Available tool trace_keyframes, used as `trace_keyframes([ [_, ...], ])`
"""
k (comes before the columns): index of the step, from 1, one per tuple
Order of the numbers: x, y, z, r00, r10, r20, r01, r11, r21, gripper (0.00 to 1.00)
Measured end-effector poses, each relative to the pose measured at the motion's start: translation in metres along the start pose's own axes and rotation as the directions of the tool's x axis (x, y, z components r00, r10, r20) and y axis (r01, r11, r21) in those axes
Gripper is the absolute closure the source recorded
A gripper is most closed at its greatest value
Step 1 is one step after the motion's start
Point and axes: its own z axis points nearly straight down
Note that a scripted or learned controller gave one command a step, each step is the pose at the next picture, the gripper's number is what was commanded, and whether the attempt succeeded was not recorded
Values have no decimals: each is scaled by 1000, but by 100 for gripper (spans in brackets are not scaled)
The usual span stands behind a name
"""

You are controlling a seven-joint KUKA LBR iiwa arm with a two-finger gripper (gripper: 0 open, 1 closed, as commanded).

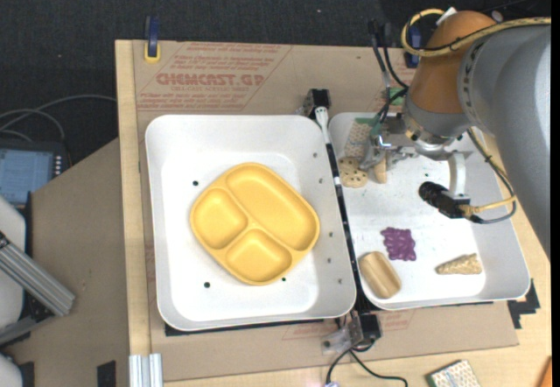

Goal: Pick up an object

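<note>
Camera view looks down at a slant on a brown tabletop [219, 70] printed with red lettering, carrying two shallow white bins side by side. Reaching in from the right, the grey arm [516, 79] with its orange band [446, 61] bends down over the far left part of the right bin [490, 284]. The left bin [166, 228] holds a yellow divided plate [254, 221] with three compartments, lying near its middle. Low over the right bin's far left corner is the pincer [378, 158]; whether it is wide or narrow cannot be told. Just beside it, by the bin's left wall, lies a small tan perforated biscuit-like piece [352, 173]. A black cable connector [437, 196] hangs from the arm over the middle of this bin. Toward the near edge lie a tan rounded bread-like piece [379, 274] in the near left corner, a purple bunch of grapes [399, 242] just beyond it, and a pale brown wedge-shaped piece [459, 265] to the right, well apart from the pincer.
</note>
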Motion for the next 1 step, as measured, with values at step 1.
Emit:
trace_keyframes([
  [1,58,-13,-103,1000,-3,-1,3,1000,-9,100],
])
